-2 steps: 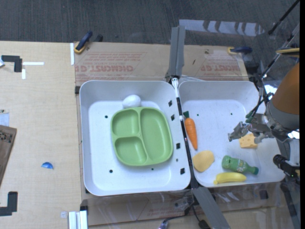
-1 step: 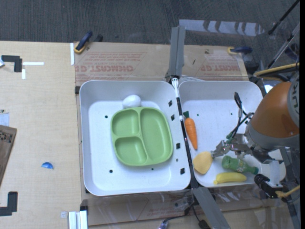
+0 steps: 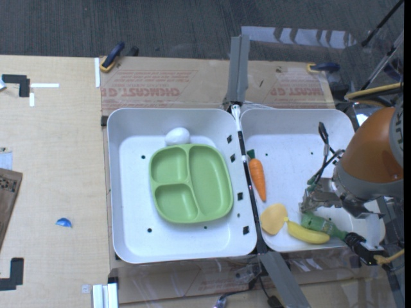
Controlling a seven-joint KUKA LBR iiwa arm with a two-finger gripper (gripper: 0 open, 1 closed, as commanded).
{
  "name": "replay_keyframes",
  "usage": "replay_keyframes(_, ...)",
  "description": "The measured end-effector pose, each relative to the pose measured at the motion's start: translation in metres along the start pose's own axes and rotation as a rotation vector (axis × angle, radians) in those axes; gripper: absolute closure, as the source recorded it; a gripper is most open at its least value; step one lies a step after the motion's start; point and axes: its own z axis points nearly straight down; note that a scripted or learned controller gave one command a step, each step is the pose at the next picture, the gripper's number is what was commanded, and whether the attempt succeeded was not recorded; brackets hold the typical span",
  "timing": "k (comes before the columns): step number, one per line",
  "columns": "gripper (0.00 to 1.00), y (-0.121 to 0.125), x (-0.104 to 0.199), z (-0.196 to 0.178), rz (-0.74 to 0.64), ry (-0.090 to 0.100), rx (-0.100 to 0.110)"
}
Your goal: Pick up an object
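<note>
1. My hand point(image 3: 313, 204) is low in the right bin point(image 3: 289, 124), just above the banana point(image 3: 307, 233) and a green item point(image 3: 316, 222); I cannot tell its opening.
2. A pale yellow piece point(image 3: 273, 218) touches the banana's left end.
3. The carrot point(image 3: 257, 177) lies along the bin's left wall.
4. In the left bin point(image 3: 122, 172), a green divided plate point(image 3: 191, 183) sits, with a white egg point(image 3: 178, 135) behind it.

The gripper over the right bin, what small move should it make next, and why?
Probably a short descent straight down. The gripper sits low in the right bin, just above a green object beside the banana, and nothing shows between its fingers. The carrot and the pale yellow piece lie farther to its left, so the green object looks like the nearest target.
</note>
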Motion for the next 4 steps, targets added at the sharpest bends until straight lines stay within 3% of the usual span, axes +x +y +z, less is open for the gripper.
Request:
replay_keyframes(1, 1.00, -0.003, 0.056, -0.137, -0.014, -0.003, -0.003)
replay_keyframes(2, 1.00, -0.009, 0.104, -0.093, -0.030, -0.003, 0.000)
replay_keyframes(3, 0.00, -0.009, 0.104, -0.093, -0.029, -0.003, 0.000)
replay_keyframes(4, 0.00, 0.073, 0.037, -0.030, -0.176, -0.002, -0.002)
